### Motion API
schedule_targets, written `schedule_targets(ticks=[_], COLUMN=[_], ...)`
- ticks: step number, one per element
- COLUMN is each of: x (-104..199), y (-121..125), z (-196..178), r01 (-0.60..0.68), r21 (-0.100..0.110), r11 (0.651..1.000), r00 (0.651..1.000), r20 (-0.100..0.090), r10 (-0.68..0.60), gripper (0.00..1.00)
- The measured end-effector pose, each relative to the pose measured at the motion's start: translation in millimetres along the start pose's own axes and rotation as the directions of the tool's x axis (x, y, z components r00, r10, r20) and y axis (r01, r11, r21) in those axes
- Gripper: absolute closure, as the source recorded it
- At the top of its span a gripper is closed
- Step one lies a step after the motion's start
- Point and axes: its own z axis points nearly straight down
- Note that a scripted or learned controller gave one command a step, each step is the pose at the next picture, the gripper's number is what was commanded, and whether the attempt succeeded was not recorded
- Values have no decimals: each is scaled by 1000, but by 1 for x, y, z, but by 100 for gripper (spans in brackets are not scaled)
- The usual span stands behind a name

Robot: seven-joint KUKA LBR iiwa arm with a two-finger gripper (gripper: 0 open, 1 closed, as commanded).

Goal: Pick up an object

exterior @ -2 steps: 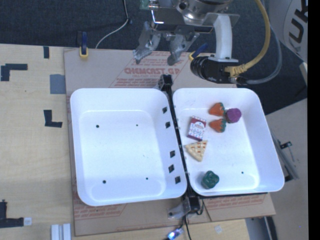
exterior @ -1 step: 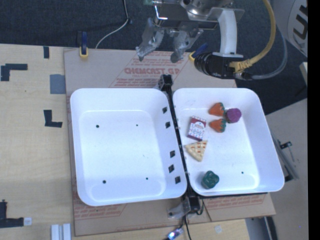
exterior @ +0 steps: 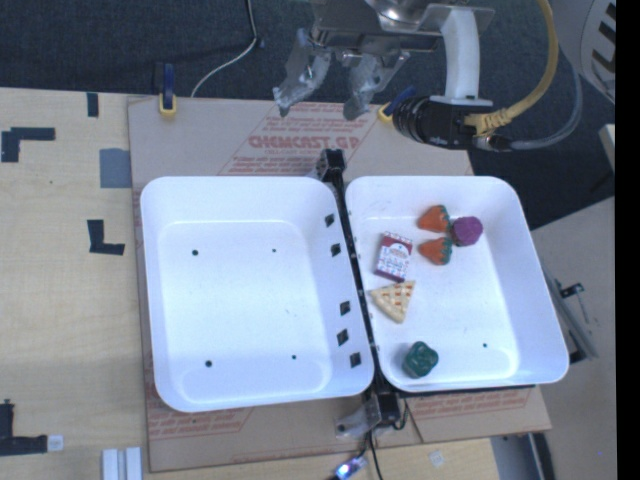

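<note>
pincer (exterior: 322,96) spread above bins (exterior: 240,193)

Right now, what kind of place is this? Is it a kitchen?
Probably a robot lab, not a kitchen. A robot arm's gripper hangs above two white bins on a taped wooden bench, and the food looks like toys, such as the waffle wedge.

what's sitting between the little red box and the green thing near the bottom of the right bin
In the camera view, a waffle-patterned yellow wedge lies between the red box and the green object.
</note>
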Motion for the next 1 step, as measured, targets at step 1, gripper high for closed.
schedule_targets(ticks=[1], x=[1], y=[0], z=[-10], r01=[2], r21=[1], r11=[1000], r00=[1000], r20=[0], r10=[-2], gripper=[100])
